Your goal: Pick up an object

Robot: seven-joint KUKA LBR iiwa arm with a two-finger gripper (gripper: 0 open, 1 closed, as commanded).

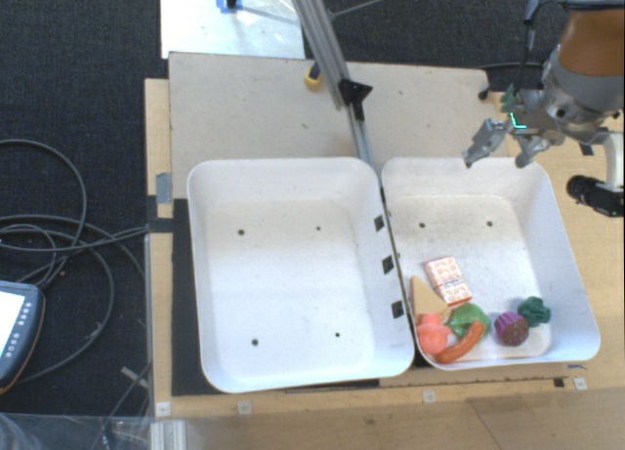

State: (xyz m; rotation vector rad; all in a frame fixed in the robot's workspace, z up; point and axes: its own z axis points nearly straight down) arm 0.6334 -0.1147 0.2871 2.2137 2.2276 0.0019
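The gripper (503, 145) hangs over the far rim of the right bin (562, 204), close to that bin's far right corner, with its two grey fingers (479, 142) spread apart and nothing between them. The arm (588, 48) above it comes in from the right, its orange band showing at the upper right.

All the objects lie huddled at the near end of the right bin, well apart from the gripper, which sits at the opposite end of the same bin. A small red-and-white box (447, 279) lies furthest from the near rim, roughly midway across the bin. Just nearer than it, a tan wedge (423, 296) rests by the bin's left wall. At the near left corner sit a red-orange round piece (431, 334) and an orange carrot-like piece (461, 343), touching one another, with a leafy green piece (469, 318) just above them. To the right along the near rim lie a dark purple round piece (511, 329) and a dark green floret (533, 311), close together.

The left bin (283, 272) sits beside it, their walls touching along the middle of the bench (244, 106).
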